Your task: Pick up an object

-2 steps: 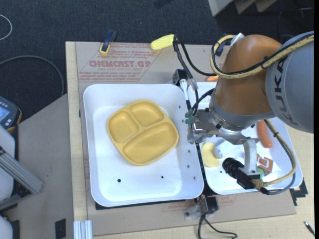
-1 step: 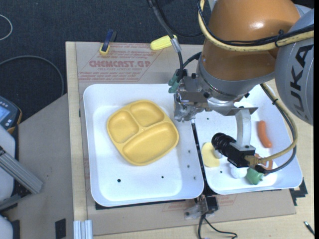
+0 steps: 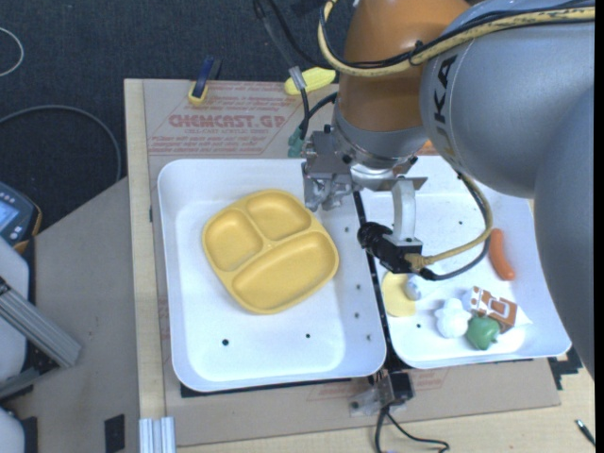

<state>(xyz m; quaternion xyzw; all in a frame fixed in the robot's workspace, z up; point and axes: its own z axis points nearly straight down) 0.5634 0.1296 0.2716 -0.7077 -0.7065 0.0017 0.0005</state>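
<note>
We see two shallow white bins side by side on the bench. The left bin [image 3: 179,281] holds a yellow divided plate [image 3: 270,250] with three compartments, lying flat near the middle of the frame. The arm [image 3: 491,74], grey with an orange band [image 3: 396,36], enters from the upper right and hangs over the seam between the bins. Its gripper [image 3: 326,189] sits at the upper right rim of the plate, just beside or touching it; we cannot tell which, nor can we tell whether the gripper is released or clenched, and we see nothing held in it. The right bin [image 3: 444,215] holds, toward the lower right of the frame, an orange carrot-shaped piece [image 3: 502,255], a pale yellow piece [image 3: 400,295], a white lump [image 3: 451,322], a green piece [image 3: 482,333], and a small brown-and-white block [image 3: 494,305]. These last three lie close together.
</note>
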